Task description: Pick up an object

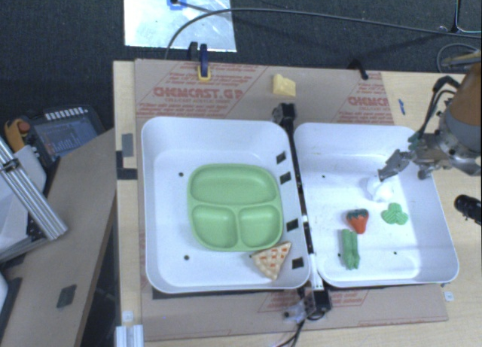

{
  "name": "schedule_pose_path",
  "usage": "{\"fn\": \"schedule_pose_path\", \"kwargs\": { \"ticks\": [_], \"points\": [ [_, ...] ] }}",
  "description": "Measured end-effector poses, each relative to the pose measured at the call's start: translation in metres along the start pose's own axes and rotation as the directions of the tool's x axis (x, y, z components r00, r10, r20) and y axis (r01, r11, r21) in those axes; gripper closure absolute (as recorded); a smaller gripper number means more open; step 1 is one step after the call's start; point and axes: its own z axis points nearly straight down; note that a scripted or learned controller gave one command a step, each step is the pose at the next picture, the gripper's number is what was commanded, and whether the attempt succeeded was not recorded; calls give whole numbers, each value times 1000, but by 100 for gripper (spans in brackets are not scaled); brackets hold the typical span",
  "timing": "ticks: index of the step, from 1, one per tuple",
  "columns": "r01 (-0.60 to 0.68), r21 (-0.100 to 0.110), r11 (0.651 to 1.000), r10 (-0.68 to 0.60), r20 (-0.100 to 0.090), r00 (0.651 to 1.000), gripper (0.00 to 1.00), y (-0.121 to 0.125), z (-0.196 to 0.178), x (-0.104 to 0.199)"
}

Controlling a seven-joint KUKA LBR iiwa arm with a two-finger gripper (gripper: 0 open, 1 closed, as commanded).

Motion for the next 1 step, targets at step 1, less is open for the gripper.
{"fn": "schedule_pose_path", "kwargs": {
  "ticks": [1],
  "points": [
    [4,-13,1000,-4,3,1000,0,3,-8,1]
  ]
}}
